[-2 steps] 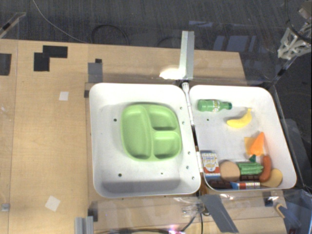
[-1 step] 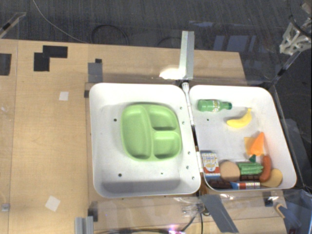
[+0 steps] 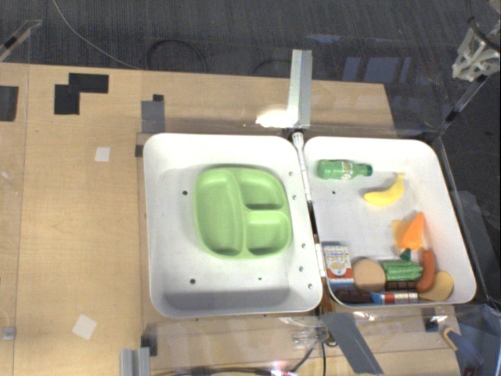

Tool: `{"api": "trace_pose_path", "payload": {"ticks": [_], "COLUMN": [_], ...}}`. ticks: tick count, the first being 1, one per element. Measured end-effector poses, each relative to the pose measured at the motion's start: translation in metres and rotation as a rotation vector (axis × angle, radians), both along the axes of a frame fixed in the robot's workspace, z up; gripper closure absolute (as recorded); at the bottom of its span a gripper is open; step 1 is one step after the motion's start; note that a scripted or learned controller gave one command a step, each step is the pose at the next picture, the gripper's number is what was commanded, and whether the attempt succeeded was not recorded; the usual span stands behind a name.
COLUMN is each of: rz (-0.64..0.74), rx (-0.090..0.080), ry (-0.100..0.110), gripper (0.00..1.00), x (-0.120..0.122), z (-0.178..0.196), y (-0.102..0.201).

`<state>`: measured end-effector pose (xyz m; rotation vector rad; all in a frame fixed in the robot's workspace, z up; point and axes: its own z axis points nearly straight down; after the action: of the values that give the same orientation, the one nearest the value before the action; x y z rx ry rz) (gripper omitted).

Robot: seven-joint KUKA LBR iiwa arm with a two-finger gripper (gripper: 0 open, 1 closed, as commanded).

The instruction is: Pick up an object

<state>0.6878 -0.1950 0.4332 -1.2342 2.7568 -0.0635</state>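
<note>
The right bin (image 3: 435,165) holds several small objects. A green bottle (image 3: 344,169) lies on its side near the bin's far left corner. A yellow banana (image 3: 386,193) lies to its right. An orange carrot-shaped piece (image 3: 412,232) rests lower down by the right wall. Along the near wall sit a small printed carton (image 3: 337,258), a brown rounded lump (image 3: 369,272), a green cylinder (image 3: 401,271), a red sausage (image 3: 427,266) and a tan lump (image 3: 441,286). A dark bar with red and blue parts (image 3: 387,296) lies against the near rim.
The left bin (image 3: 168,280) holds a green divided plate (image 3: 241,211) in its middle. A metal post (image 3: 300,88) stands behind the seam between the bins. A pale bracket-like piece (image 3: 473,53) hangs at the top right, beyond the bench.
</note>
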Motion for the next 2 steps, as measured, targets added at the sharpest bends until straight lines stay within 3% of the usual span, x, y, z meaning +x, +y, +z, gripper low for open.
{"api": "trace_pose_path", "payload": {"ticks": [2], "rz": [0.0], "rx": [0.003], "ry": [-0.027], "gripper": [1.0], "x": [0.002], "z": [0.03], "y": [0.001]}}
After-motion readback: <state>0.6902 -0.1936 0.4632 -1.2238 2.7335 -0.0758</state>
